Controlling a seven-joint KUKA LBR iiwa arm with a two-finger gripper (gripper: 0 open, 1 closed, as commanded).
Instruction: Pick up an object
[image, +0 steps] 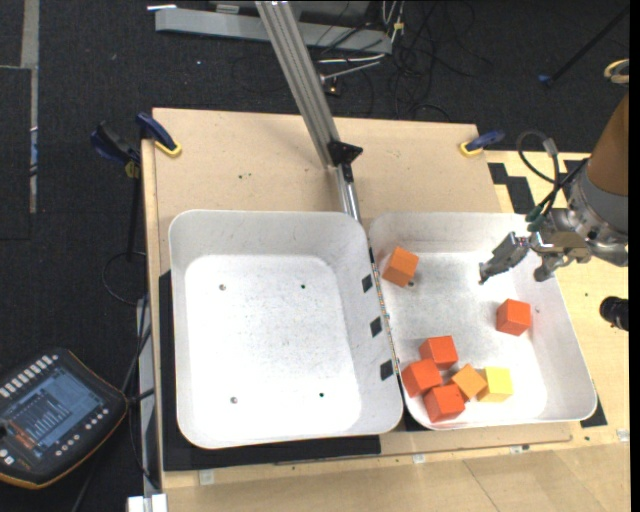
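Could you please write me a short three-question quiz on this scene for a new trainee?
1. True or false: every block lies in the right bin.
2. Which block lies nearest the divider between the bins, apart from the cluster?
A. the orange block
B. the red-orange block
C. the yellow block
3. Fill in: the gripper hangs over the right bin's ____ part, holding no block.

Key
1. True; the left bin holds no blocks.
2. A; it sits by the right bin's left wall, far from the others.
3. Upper right; its fingers are spread above bare bin floor, up and left of the red-orange block.
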